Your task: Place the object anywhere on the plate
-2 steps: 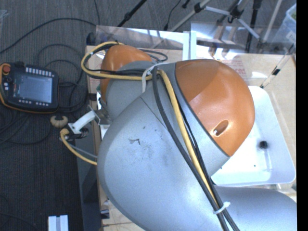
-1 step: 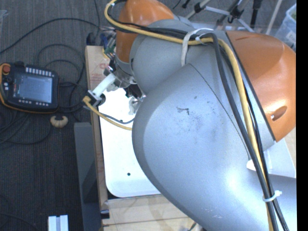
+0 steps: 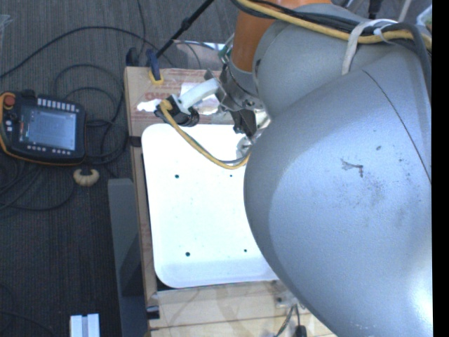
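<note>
My gripper (image 3: 243, 133) hangs over the far right part of the left white bin (image 3: 196, 216), just below the wrist and the orange band (image 3: 270, 5). The arm's big grey body (image 3: 344, 188) fills the right half of the view and hides whatever lies under it, including the right side of this bin. The bare floor of the bin carries just a few small dark specks.
A yellow cable (image 3: 203, 153) droops from the wrist across the bin's far end. A teach pendant (image 3: 45, 128) and a small tape roll (image 3: 86, 176) lie on the dark floor at left, among loose cables. The wooden bench edge (image 3: 140, 97) frames the bin.
</note>
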Robot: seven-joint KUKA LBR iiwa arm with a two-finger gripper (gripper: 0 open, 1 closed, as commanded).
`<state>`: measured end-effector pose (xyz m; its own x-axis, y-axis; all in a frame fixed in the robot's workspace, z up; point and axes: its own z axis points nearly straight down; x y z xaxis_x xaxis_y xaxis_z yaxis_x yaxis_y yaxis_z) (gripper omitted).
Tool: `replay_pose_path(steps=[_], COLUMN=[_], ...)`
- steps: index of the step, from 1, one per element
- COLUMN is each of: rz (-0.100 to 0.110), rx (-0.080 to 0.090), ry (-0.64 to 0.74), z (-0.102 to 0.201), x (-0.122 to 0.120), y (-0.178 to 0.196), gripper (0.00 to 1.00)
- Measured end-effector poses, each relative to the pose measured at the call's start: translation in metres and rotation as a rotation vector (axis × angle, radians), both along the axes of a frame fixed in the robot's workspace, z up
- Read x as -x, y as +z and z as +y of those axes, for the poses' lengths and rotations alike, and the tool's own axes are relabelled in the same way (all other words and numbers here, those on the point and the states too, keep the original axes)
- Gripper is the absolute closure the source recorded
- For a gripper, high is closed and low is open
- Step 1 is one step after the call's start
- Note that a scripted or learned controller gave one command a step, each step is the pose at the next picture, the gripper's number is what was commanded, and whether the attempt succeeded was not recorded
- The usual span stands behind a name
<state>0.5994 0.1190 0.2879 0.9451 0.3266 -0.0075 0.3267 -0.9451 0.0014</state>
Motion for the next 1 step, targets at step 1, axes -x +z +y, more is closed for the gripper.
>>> replay_pose_path(steps=[1], rz=[0.0], rx=[0.001], ry=[0.366], z=[0.0745], x=[0.0343], y=[0.039], gripper=[0.0])
